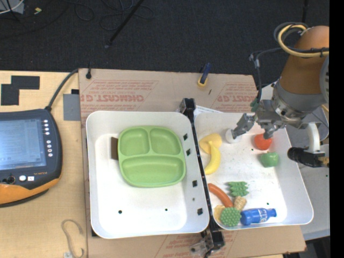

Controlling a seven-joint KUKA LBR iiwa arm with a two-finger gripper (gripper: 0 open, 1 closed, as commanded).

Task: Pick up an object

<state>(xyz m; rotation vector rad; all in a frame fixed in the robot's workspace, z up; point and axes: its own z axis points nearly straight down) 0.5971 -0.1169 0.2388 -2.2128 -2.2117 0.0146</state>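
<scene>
Toward the frame's right, the claw (257, 129) is hovering with fingers spread beside a red tomato (263, 141), seemingly light, smooth, best pinched across its middle.

1. Red printed lettering runs across the flat brown cardboard sheet (141, 93) lying under the two white bins, along its far edge. The words appear upside down from the camera's side and are too faint to read with certainty.
2. A second patch of the same red print sits on the cardboard near its far right corner, also upside down and not legible.
3. The grey handheld control tablet with an orange rim (26, 152), at the bench's left edge, shows a lit screen with lines of text, too small to read.
4. The small blue plastic bottle (258, 215) carries a label band; no words can be made out.
</scene>
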